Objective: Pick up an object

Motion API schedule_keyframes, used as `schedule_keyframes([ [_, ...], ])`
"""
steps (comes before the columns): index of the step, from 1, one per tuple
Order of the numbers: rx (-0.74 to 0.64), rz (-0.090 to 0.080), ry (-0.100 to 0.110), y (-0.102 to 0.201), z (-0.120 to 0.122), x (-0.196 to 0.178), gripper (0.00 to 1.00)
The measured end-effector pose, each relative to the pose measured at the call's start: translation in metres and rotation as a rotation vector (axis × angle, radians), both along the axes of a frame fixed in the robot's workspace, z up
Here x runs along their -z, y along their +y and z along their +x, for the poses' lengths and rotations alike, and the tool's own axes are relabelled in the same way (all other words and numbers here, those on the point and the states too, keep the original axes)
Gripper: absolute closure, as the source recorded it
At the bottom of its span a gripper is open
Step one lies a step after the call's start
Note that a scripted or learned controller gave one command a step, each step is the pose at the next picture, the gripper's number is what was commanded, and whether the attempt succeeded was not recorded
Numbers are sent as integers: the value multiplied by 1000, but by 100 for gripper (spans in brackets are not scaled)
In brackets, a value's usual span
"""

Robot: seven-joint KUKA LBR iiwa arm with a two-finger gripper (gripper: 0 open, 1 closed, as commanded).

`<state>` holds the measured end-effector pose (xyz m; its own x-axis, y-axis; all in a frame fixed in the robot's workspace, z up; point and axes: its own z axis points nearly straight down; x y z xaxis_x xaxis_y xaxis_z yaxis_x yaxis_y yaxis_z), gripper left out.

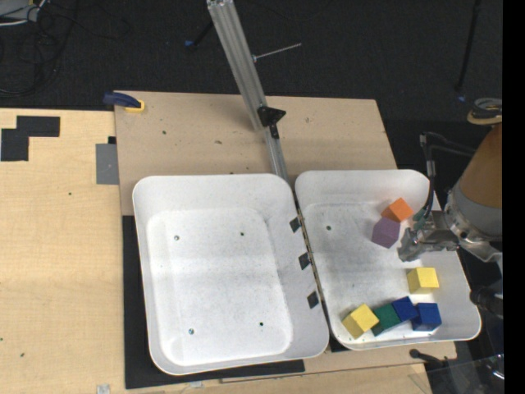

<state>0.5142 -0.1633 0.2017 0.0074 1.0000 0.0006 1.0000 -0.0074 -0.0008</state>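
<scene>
Tool (413, 249): grip state cannot be told, nothing visibly held. Small purple foam cube (385, 233) just beside it. Risk: cube nudged aside, tool closing empty.

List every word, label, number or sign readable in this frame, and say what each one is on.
None can be read. The blocks in the right bin have plain faces: orange block, purple block, two yellow blocks, green block, two blue blocks. The left bin, the bench and the gripper carry no legible print.
</scene>
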Motion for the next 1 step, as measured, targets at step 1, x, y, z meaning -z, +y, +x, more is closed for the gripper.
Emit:
schedule_keyframes([
  [1,-13,3,0,57,0,-14,100],
])
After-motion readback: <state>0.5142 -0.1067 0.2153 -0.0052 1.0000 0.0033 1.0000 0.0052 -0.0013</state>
